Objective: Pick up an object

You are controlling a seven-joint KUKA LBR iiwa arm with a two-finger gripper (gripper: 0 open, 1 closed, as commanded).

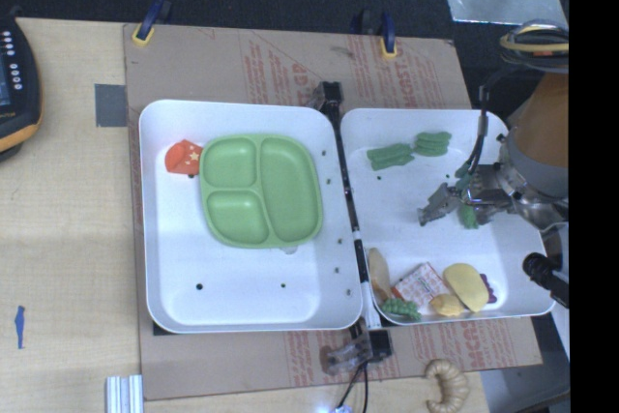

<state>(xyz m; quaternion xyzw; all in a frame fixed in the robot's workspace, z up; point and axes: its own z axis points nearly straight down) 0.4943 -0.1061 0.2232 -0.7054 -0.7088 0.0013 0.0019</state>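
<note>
My gripper reaches in from the right over the middle of the right bin. Its two dark fingers point left and stand open, with bare bin floor between them. A small green piece lies just under the wrist, behind the fingers. Two green bean-like pieces lie at the bin's far side, above the gripper. Along the near edge sit a yellow lump, a red-and-white packet, a tan stick and a small green item.
The left bin holds a green divided plate and a red object with a star at its left. A tan curled thing lies outside on the cardboard. A black handset sits at the far left.
</note>
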